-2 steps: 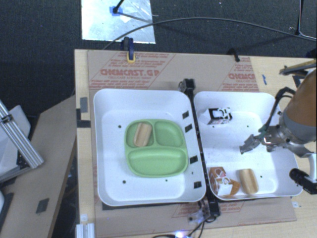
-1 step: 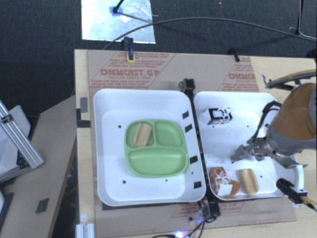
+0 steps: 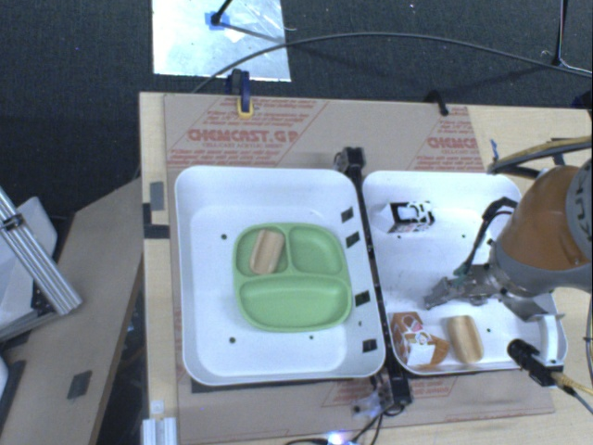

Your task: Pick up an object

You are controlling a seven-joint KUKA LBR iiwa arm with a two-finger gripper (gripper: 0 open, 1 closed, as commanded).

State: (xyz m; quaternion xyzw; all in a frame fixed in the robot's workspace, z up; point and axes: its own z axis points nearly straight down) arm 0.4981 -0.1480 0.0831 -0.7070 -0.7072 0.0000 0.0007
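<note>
Worktop (image 3: 157,276) bearing two shallow white bins side by side on a sheet printed with red lettering. Left bin (image 3: 208,248): one green divided plate (image 3: 295,297) with three compartments, set near the middle of the bin; a tan bread roll (image 3: 267,250) lies in the upper left compartment, roughly upright in the view. Right bin (image 3: 463,211): a small black-and-white item (image 3: 410,215) near the far left corner, too small to identify; a brown and orange packet with a white label (image 3: 419,338) at the near edge, close to the dividing wall; a second tan bread roll (image 3: 464,337) just beside the packet, to its right, apart from it by a narrow gap. Arm (image 3: 551,235): grey with an orange band, reaching in from the right over the right bin. Hand (image 3: 447,292): grey, pointing left, seen over bare bin floor just above the second roll and the packet; nothing visible between its fingers, and whether they are open or closed cannot be told. A blue and yellow clamp (image 3: 242,92) grips the far edge of the sheet.
</note>
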